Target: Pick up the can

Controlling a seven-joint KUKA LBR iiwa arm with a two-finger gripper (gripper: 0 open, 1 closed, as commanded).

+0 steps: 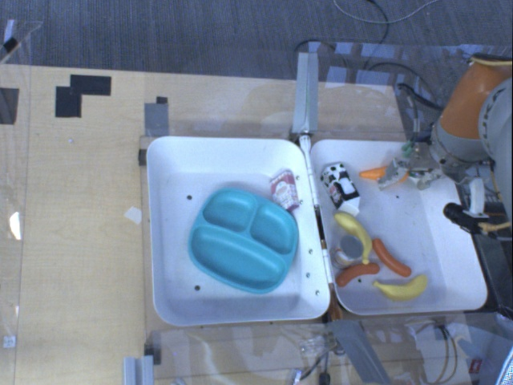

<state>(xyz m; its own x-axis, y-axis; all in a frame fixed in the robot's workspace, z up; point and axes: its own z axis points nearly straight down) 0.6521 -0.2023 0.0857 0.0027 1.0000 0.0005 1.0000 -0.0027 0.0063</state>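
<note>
A small grey round can (346,253) stands in the right bin (449,247), near its left wall. A yellow banana (355,233) curves over its top edge and an orange-red sausage (357,274) lies just in front of it. My gripper (405,172) hangs over the back of the right bin, beside a small carrot (372,172) and well behind and to the right of the can. Nothing shows in its grasp. A red and white can-like container (284,189) lies tilted in the left bin (172,239), against its right wall.
A blue divided plate (243,239) fills the middle of the left bin. The right bin also holds a black and white cow-patterned carton (341,186), a second sausage (391,257) and a second banana (401,288). The arm's orange band (471,96) rises at the right.
</note>
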